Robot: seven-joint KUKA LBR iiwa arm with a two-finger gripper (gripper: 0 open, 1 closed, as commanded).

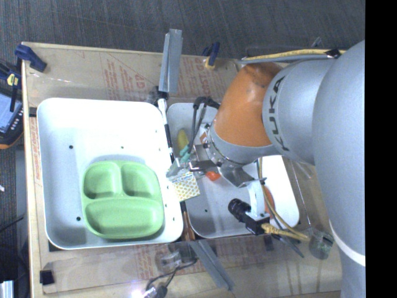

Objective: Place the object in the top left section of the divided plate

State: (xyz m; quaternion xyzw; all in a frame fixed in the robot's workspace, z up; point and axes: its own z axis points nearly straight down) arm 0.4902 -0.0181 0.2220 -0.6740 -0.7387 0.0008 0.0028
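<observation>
Checkered object at the bins' shared edge

We see a small flat yellow-checkered object [187,187] between the gripper [184,169] fingers, just right of the smooth green divided plate [123,199] in the left bin [56,166]; the grey, orange-banded arm [273,113] bends over the right bin [214,225].

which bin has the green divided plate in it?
The left bin: the green divided plate lies in its lower part. The right bin, under the arm, holds small loose items instead.

Plywood bench [93,73] on dark carpet [93,11] (ribbed weave)
</observation>
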